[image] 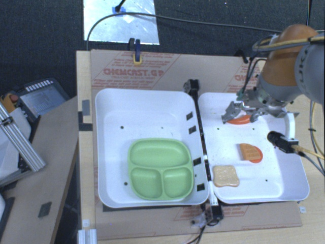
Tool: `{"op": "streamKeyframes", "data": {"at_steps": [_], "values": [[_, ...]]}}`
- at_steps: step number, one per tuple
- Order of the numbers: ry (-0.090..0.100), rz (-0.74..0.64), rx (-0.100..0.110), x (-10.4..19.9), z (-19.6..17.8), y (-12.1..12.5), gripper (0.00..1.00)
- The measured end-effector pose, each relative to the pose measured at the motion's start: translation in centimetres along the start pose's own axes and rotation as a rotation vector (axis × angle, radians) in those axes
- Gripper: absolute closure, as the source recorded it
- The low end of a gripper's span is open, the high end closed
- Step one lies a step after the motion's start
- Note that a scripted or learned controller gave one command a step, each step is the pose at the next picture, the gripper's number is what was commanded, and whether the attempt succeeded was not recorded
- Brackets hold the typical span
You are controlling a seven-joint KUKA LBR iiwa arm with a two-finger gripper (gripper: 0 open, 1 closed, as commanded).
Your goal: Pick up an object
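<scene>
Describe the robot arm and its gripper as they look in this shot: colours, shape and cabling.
The arm is grey and rounded, with a bulbous orange band above the wrist. Thin yellow and dark cables loop over that band. The gripper is a small grey metal assembly with angular parts. A black connector with a cable sits just below the wrist.

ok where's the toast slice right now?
The toast slice lies in the right bin, near its front-left corner, just below-left of the orange-and-red piece and apart from the gripper.
</scene>
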State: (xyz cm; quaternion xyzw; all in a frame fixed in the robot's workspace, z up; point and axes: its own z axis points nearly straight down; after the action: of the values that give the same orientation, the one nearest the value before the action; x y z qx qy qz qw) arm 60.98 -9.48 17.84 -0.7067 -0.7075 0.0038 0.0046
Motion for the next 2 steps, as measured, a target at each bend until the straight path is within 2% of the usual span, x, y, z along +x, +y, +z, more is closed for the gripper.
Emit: {"op": "streamKeyframes", "data": {"at_steps": [1,2], "values": [[-0.001,-0.002,-0.013,0.0,-0.7,0.3,0.00],[0.000,-0.004,-0.009,0.9,4.9,0.8,0.00]]}}
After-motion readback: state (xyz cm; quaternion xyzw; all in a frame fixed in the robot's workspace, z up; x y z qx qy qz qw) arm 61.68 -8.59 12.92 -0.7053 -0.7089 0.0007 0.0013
